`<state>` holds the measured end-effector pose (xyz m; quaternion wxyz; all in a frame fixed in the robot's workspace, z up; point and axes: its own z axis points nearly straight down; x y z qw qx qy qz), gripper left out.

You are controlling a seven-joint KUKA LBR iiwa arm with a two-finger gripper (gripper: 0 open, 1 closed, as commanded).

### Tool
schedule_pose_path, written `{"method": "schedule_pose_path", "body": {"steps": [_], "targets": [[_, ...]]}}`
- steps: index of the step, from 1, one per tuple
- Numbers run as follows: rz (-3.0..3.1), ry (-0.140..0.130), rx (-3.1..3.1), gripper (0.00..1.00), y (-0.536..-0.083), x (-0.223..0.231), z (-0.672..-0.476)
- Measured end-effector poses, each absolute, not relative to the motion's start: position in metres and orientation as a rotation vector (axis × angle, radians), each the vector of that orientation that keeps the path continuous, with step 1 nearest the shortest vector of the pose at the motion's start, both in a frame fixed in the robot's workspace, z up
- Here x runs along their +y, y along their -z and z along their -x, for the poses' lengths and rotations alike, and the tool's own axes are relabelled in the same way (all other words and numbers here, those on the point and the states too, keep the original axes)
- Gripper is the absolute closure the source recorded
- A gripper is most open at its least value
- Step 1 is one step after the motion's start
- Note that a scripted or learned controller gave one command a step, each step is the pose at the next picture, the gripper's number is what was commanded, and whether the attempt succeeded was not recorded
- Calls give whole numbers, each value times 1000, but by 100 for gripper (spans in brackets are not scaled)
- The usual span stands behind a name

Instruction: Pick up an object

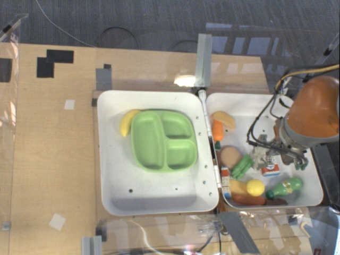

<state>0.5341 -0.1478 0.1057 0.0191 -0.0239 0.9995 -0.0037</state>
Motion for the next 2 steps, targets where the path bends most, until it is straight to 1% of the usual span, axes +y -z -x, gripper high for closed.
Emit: {"method": "schedule_pose_path", "body": {"steps": [1, 2], "targets": [[440, 10, 3099, 100, -172, -202, -491], [1268, 8, 2865, 100, -181, -205, -508]]}}
